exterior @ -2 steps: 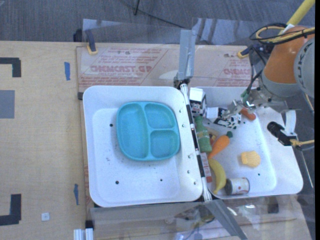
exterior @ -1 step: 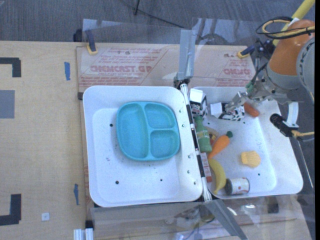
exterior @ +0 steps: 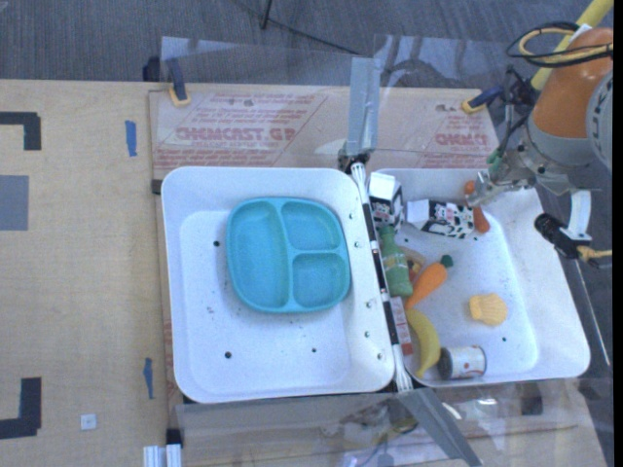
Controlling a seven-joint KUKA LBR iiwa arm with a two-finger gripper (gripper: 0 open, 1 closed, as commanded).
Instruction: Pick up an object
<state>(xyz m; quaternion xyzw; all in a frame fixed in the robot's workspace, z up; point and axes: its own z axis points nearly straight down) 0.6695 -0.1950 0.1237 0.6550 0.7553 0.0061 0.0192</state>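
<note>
The arm [exterior: 569,95] reaches in from the right, its orange band high at the far right corner of the scene. The gripper [exterior: 484,195] hangs over the far edge of the right bin [exterior: 555,343]; whether it is spread or pressed together cannot be told from this view. A small orange-red piece [exterior: 480,220] lies just beneath its tip, too small to make out, and nothing shows that it is being pinched.

The things to pick lie in the right bin. A black-and-white patterned item [exterior: 443,219] sits just left of the gripper, near the bin's far wall. A carrot [exterior: 429,280] lies nearer and further left, tilted, beside a green bottle [exterior: 395,265] along the bin's left wall. A banana [exterior: 423,339] lies at the near left corner, touching a small can [exterior: 463,362] on its side. A yellow lump [exterior: 488,308] rests alone in the middle, well apart from the gripper.

The left bin [exterior: 195,348] holds a teal divided plate [exterior: 288,254].
</note>
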